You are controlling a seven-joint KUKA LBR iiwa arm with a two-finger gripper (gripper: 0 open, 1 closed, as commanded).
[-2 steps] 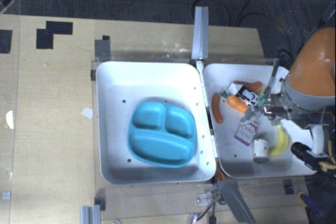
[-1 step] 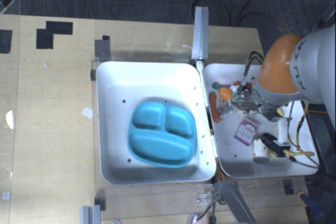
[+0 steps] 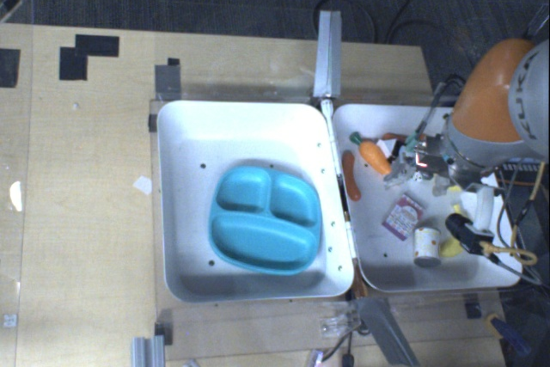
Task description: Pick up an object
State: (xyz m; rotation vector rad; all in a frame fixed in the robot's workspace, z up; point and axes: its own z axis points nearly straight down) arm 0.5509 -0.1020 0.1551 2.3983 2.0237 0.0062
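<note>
I see arm reaching in from right | hand (image 3: 411,168) low over right bin (image 3: 378,271), beside carrot (image 3: 374,155) | grip: cannot tell

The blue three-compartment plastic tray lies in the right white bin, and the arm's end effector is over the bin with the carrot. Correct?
Not quite. The blue three-compartment plastic tray lies in the left white bin, not the right. The rest holds: the camera view shows the end effector over the right white bin, beside the orange toy carrot.
</note>
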